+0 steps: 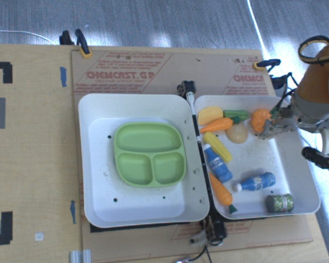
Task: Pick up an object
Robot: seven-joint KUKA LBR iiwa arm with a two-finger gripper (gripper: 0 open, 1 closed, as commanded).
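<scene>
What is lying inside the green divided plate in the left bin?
Nothing visible: all three sections of the green plate look bare. It rests flat in the left bin, so the bin floor beneath it is covered and cannot be seen.

The right bin [296,163] held a small orange fruit [259,119] near its back, a green pepper [236,114], a yellow piece [210,114], two carrots [216,125] [221,189], a corn cob [217,147], a pale ball [237,133], two blue bottles [218,167] [256,182] lying down, and a green can [279,203].
</scene>
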